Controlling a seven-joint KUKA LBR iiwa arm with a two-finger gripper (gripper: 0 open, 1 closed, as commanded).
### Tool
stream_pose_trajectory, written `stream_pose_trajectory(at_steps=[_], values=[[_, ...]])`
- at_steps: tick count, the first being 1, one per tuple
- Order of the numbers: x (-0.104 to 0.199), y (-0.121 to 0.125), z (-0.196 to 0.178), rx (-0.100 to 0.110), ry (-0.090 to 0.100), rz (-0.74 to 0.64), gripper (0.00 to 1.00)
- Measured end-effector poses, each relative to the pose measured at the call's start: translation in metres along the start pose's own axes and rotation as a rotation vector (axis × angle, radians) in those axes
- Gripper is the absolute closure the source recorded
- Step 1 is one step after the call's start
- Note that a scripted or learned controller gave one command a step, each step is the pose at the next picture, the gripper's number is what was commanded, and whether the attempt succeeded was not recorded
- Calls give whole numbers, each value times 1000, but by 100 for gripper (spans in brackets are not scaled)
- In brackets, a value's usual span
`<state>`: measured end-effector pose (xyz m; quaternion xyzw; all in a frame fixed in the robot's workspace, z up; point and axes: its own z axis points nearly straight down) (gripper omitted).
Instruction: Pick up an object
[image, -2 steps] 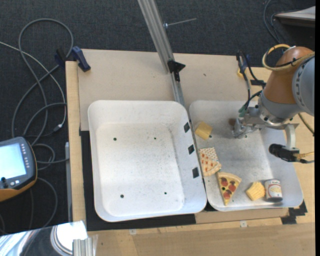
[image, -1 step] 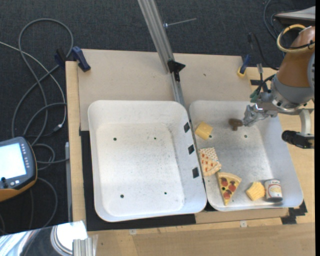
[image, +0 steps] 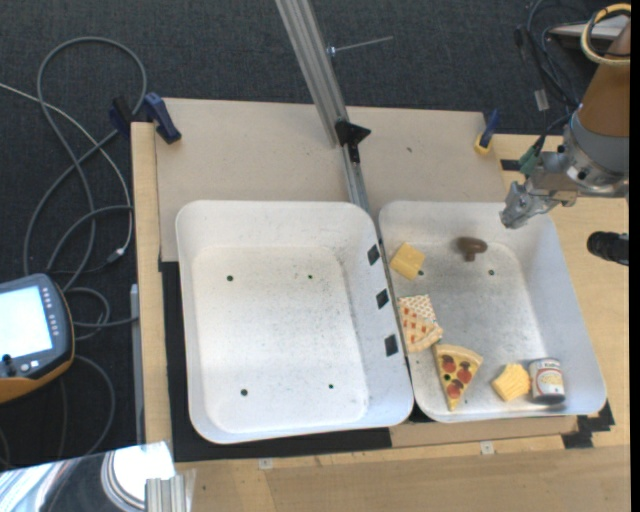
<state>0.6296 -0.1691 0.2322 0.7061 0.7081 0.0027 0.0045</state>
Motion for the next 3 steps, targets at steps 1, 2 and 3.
stream_pose_trajectory(at_steps=[1, 2, 3], values=[[0, 2, -55, 1, 0, 0, 100], [59, 6, -55, 11, 6, -4, 100], [103, -3, -48, 15, 5, -3, 100]])
